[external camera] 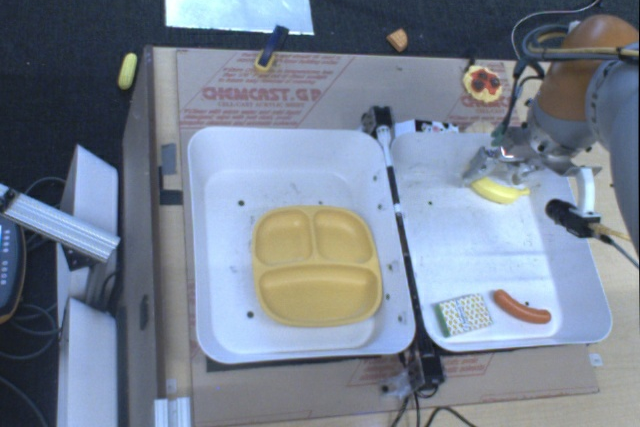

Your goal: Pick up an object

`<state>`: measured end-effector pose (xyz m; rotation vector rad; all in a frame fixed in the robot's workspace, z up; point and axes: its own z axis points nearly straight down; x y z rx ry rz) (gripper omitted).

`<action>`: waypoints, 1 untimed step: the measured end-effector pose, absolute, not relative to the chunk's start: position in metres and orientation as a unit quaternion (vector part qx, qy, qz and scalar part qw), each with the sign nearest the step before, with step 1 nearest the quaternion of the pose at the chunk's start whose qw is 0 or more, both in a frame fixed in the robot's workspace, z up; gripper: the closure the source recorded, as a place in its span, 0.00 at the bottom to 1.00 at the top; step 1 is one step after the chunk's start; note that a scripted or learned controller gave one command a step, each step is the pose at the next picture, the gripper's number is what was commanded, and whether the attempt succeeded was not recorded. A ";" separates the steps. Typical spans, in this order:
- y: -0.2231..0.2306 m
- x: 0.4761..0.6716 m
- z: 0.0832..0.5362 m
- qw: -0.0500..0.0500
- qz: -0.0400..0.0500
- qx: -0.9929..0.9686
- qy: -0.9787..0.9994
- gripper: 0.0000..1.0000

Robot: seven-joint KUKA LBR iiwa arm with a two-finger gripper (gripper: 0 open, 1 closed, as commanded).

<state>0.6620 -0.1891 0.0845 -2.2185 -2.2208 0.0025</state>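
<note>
In the upper right of the frame, the claw (497,165) hangs over the right bin (560,260), directly above and touching or nearly touching a yellow banana (499,190); whether it is released or clenched cannot be told.

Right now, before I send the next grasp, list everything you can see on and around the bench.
White bins: 2, white, side by side on the bench.
Divided plate: 1, yellow, left bin.
Banana: 1, yellow, right bin, far side, at the gripper.
Sausage: 1, orange-red, right bin, near edge.
Patterned block: 1, green and white, right bin, beside the sausage.
Small pizza: 1, yellow and red, bench behind right bin.
Gripper: 1, grey, low over the banana; hold unclear.
</note>
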 end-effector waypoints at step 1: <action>-0.189 0.665 0.099 -0.003 -0.002 -0.706 -0.708 1.00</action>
